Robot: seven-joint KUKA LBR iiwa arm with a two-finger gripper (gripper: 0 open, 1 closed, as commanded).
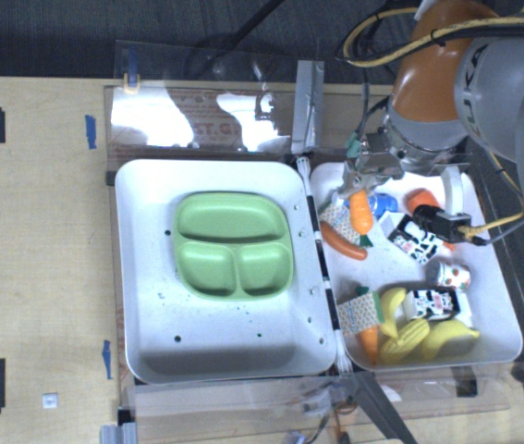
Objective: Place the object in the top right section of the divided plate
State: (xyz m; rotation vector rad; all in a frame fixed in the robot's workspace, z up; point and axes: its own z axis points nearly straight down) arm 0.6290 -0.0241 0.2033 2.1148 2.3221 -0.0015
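Where gripper (pixel 361 185) meets smooth tapered carrot (pixel 361 212), glossy green three-section divided plate (pixel 235 245)

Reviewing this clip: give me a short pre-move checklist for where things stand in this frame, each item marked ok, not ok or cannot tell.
1. Divided plate sits flat in the left bin: ok.
2. Plate sections free of items: ok.
3. Hand is over the right bin, above the carrot: ok.
4. Carrot gripped by the hand: cannot tell.
5. Neighbours crowd the carrot, the hot dog and a blue item close by: not ok.
6. Object already on the plate: not ok.
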